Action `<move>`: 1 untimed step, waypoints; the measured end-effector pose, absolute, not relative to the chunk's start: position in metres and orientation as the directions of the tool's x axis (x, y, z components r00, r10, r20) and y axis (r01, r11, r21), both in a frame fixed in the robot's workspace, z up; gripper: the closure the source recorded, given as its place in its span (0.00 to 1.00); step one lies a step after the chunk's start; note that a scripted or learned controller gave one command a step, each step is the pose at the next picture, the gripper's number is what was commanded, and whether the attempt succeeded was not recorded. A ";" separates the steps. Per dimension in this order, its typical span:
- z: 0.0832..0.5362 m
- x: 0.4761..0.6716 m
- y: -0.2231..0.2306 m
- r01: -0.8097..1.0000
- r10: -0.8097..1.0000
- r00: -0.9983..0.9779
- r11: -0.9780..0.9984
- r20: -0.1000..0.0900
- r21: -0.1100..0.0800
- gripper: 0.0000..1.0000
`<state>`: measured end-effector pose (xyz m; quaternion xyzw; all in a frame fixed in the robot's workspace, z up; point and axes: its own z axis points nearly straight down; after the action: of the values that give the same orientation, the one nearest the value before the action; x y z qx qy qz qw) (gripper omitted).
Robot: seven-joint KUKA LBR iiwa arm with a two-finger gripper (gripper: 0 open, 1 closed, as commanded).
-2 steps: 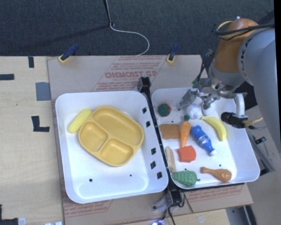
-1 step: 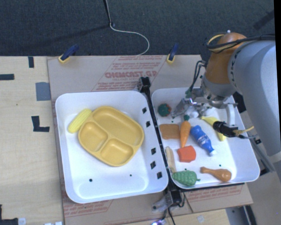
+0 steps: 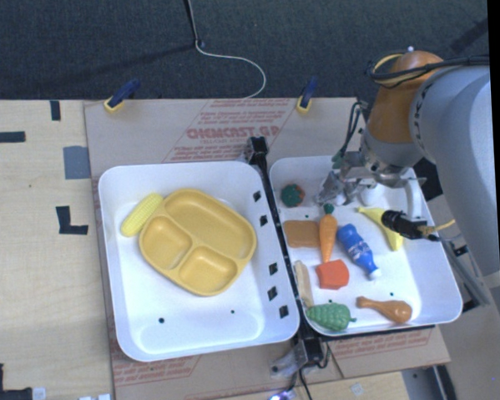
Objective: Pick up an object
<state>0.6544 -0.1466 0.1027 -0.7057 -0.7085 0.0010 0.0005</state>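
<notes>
My gripper (image 3: pixel 336 190) hangs over the back of the right bin (image 3: pixel 433 265), just beyond the green top of an orange carrot (image 3: pixel 328 237). Nothing shows between its jaws. Close around it lie a small green ball (image 3: pixel 292 194) to the left, a brown bread slice (image 3: pixel 300 232), a blue bottle (image 3: pixel 357 249) and a yellow banana (image 3: pixel 385 221) to the right. Nearer the front are a red-orange block (image 3: pixel 333 274), a pale stick (image 3: pixel 303 284), a green leafy piece (image 3: pixel 330 317) and a drumstick (image 3: pixel 387 308).
The left bin (image 3: pixel 140 326) holds a yellow divided tray (image 3: pixel 198 239) with a corn cob (image 3: pixel 141 214) at its back-left corner. The grey arm with its orange band (image 3: pixel 395 104) comes in over the right bin's back-right corner. A black divider (image 3: pixel 276 244) separates the bins.
</notes>
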 end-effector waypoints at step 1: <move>0.166 0.658 -0.146 1.000 1.000 -0.001 0.001 0.000 0.004 1.00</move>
<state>0.6585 -0.1462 0.1656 -0.7066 -0.7076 -0.0011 -0.0014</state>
